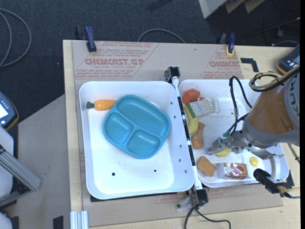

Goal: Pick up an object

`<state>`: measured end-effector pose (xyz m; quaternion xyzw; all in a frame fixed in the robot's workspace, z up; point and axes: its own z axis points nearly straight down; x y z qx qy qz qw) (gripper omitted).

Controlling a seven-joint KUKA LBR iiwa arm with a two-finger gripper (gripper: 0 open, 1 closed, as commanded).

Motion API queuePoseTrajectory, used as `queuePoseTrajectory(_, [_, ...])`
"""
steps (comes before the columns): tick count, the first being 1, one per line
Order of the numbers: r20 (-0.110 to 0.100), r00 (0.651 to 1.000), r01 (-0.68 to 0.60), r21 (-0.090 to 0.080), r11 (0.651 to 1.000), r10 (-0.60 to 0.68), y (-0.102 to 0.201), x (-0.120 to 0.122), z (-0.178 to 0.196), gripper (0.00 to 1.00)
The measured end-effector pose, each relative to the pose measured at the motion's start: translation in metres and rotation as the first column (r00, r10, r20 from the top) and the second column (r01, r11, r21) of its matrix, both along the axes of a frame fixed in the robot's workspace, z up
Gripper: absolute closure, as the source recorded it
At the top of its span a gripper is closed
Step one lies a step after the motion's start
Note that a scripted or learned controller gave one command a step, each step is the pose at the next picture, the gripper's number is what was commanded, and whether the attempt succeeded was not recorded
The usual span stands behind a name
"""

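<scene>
Claw (220, 146) down low in the right bin (224, 87), right over a small yellow piece (222, 151) (possibly touching it); open or closed, I can't tell. Orange block (206, 166) sits just left-below.

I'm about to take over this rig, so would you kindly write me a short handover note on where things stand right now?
Claw: low in the right bin, over a yellow item; whether it grips anything cannot be told.
Right bin: red piece, patterned packet, yellow-green toy, orange block, flat snack packet.
Left bin: blue divided plate, toy carrot.
Done: arm is down among the objects.
Left: confirm a grasp and lift.
</scene>
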<state>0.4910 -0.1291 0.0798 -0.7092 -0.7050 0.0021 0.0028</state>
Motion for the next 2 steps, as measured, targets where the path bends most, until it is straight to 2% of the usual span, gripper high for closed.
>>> queuePoseTrajectory(1, [0.009, 1.0, -0.005, -0.002, 1.0, 0.005, 0.003, 0.003, 0.015, 1.0])
queuePoseTrajectory(2, [0.017, 1.0, -0.015, 0.0, 1.0, 0.015, 0.073, 0.016, 0.11, 1.0])
